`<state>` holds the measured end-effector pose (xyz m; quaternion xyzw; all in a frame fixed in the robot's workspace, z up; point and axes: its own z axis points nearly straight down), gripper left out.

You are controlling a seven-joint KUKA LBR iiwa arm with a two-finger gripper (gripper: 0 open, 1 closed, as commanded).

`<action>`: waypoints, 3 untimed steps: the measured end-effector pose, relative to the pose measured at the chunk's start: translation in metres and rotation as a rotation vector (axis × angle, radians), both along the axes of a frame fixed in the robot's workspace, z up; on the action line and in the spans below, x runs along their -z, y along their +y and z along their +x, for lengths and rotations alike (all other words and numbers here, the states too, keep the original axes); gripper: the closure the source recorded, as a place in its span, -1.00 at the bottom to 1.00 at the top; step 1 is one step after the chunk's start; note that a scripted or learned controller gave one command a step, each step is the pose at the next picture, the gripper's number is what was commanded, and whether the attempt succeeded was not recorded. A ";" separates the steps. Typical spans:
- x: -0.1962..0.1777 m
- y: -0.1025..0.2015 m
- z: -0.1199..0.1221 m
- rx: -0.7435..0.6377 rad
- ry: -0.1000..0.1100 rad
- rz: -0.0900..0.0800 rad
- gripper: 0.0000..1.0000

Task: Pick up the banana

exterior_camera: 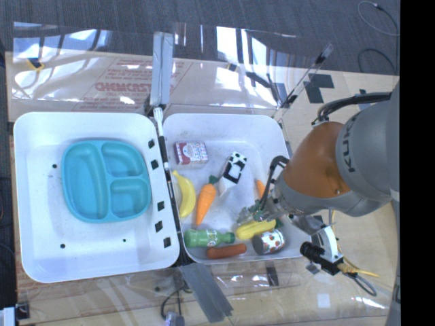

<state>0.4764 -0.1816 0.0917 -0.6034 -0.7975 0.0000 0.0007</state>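
The yellow banana (183, 193) lies curved along the left wall of the right bin (224, 122), just left of a large carrot (205, 203). My gripper (262, 208) hangs low at the right side of that bin, over a yellow corn cob (255, 229) and beside a small carrot piece (260, 187). It is roughly a hand's width right of the banana and does not touch it. The arm's orange band (318, 165) and grey wrist cover the bin's right wall.
The right bin also holds a red box (191, 153), a black-and-white toy (234, 168), a green bottle (207, 237), a red sausage (226, 251) and a can (270, 242). A blue divided plate (107, 180) lies in the left bin (34, 202).
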 end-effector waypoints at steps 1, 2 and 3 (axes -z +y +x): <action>-0.010 0.001 0.001 -0.006 0.000 0.000 1.00; 0.000 0.035 0.011 -0.190 0.003 0.002 1.00; 0.000 0.034 0.012 -0.189 -0.002 -0.001 -1.00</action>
